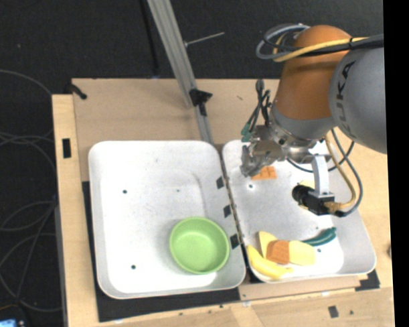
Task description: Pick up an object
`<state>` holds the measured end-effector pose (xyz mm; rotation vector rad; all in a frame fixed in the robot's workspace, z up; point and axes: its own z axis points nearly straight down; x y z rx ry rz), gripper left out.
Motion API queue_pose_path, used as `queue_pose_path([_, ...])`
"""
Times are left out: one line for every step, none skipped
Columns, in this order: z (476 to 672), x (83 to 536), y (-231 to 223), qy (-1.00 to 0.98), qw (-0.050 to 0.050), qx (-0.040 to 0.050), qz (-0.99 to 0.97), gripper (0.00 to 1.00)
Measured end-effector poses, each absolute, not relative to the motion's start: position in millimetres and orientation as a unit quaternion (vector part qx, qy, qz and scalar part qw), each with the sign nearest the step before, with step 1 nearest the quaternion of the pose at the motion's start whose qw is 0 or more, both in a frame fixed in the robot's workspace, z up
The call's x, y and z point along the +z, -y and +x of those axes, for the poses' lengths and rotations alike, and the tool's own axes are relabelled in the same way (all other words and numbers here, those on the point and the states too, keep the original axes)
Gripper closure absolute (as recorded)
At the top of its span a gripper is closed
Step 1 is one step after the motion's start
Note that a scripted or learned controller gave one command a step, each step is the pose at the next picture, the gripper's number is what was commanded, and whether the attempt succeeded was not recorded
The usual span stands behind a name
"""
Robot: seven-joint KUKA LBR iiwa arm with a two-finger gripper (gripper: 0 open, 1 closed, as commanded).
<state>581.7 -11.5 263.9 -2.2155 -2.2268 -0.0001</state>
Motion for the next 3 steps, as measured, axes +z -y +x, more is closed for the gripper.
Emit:
queue_pose_path([548.2,246.0,-30.6,0.709,0.001,0.0009,-0.705,1.00])
queue_pose_path([523.1,250.0,-68.0,0.710,0.001,-0.0008,-0.704,1.00])
queue_pose_path([524.1,249.7,-65.7,0.708,0.001,-0.0012,-0.706,0.00])
